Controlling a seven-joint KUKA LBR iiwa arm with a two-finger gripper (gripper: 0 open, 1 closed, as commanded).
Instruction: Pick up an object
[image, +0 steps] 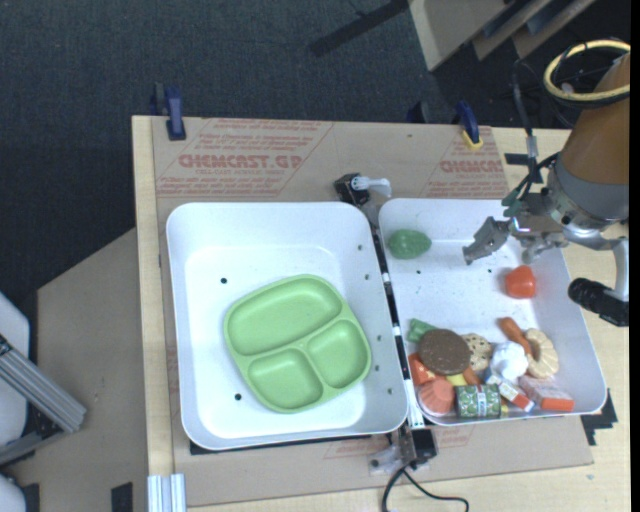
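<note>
Toy food pile: right bin front | tomato: just below end effector | end effector: open, holding nothing

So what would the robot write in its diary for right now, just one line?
gripper above right bin, nothing between fingers | green blob left of it | red piece below | green tray in left bin

Left white bin: smooth plastic, slight sheen. Green divided tray: matt plastic. Bench top: brown cardboard-like sheet, red print, matt. Arm: glossy orange band. Floor far side: dark rough carpet.
</note>
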